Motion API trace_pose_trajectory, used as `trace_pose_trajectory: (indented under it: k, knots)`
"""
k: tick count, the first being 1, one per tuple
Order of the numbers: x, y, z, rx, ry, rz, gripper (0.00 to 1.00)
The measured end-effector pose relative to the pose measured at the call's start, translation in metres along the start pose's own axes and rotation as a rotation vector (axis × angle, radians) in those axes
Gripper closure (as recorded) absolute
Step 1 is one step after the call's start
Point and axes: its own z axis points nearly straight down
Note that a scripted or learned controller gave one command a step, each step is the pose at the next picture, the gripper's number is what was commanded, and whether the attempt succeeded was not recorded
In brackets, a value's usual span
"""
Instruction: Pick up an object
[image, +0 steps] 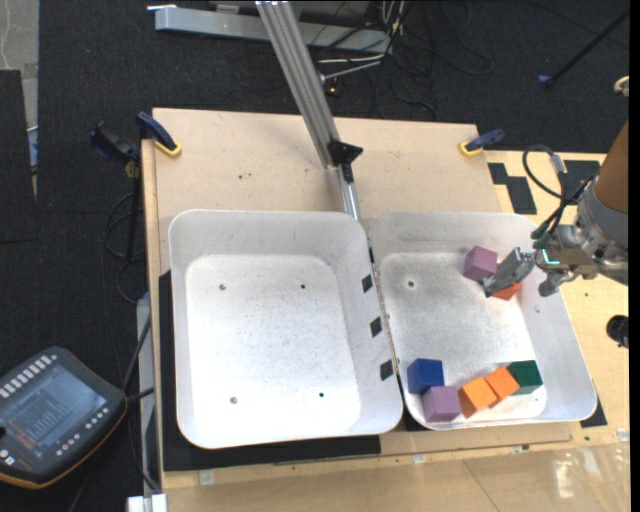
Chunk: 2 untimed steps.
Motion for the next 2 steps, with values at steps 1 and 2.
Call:
trace_pose_trajectory:
  k: [1, 2]
  knots:
    - [0.0, 0.001, -0.002, -0.004, -0.001, 0.001, 0.0]
    - [-0.004, 0.009, 0.054, 0.001, 0.0, 0.002, 0.0]
